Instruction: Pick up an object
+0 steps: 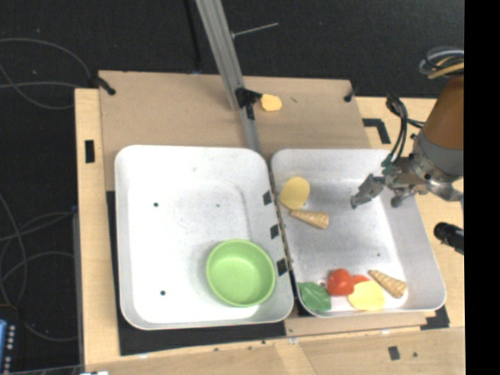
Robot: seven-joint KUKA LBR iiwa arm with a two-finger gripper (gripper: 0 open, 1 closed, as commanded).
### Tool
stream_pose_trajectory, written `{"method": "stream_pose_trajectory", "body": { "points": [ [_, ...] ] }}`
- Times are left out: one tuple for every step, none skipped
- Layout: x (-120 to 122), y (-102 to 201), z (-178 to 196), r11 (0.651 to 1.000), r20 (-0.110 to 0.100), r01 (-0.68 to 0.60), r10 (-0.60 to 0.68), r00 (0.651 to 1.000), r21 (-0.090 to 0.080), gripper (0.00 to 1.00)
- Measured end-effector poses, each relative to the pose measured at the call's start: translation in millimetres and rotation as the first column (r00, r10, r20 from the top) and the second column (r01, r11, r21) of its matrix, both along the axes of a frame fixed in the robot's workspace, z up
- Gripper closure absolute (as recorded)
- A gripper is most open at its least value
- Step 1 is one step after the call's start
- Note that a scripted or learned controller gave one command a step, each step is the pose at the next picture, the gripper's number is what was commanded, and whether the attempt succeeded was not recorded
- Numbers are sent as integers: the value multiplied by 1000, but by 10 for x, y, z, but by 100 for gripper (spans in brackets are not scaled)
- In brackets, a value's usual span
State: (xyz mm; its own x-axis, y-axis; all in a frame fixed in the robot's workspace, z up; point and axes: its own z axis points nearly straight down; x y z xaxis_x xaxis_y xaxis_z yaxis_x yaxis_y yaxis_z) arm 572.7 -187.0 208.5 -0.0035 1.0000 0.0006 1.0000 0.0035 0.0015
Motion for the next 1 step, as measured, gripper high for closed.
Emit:
{"method": "stream_pose_trajectory", "body": {
  "points": [
    [0,1,0,1000,0,0,0,1000,0,0]
  ]
}}
